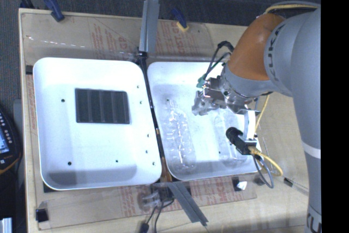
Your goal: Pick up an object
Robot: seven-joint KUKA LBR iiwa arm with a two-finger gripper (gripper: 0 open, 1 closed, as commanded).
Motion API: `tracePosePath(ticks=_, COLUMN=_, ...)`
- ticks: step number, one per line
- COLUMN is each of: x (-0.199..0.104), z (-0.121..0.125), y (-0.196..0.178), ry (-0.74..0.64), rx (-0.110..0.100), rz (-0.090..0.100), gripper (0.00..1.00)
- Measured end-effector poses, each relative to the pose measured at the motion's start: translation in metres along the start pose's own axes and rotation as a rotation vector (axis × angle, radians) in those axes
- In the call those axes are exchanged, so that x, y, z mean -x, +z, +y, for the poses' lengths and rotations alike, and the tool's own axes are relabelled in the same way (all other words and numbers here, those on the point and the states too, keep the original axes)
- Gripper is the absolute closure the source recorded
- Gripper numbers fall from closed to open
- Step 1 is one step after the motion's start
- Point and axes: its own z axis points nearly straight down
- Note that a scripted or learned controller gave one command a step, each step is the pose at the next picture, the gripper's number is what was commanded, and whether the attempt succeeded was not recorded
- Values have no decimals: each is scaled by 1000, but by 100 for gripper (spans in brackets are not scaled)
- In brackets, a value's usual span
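At the near edge of the bench (82,202) a slanted grey bar (188,205) is seen, with a cable beneath it cut off by the frame. Just beyond, the right bin (163,76) is taken up by a clear bottle (180,139), laid lengthwise near the bin's left wall; its outline is barely told from the white floor, and its cap end cannot be made out. A second glassy patch is glimpsed further right, partly hidden under a black fitting (237,141) and yellow cable on the arm, and what it is cannot be told. The gripper (207,100) is found beyond the bottle's far end and a little to its right, low over the bin; whether it is apart or closed cannot be told, since it is blurred into the glare, and nothing is seen gripped. The arm (283,57) is cut off at the right and covers the bin's far right corner. Open floor is left between bottle and right wall. In the left bin (49,71) a dark ribbed block (102,106) is set flat, well apart from every wall, with bare floor all round. At the far edge, blue clamps (54,8) and an upright grey post (148,24) between the bins are noted.
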Motion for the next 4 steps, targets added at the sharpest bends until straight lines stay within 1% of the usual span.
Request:
tracePosePath(ticks=1, x=0, z=0, y=0, ry=0, rx=0, rz=0, gripper=0)
tracePosePath(ticks=2, x=-27, z=-41, y=-69, ry=31, rx=-1, rz=2, gripper=0)
tracePosePath(ticks=3, x=-32, z=-57, y=-95, ry=-11, rx=2, rz=1, gripper=0)
tracePosePath(ticks=4, x=-58, z=-30, y=-22, ry=-108, rx=-4, rz=1, gripper=0)
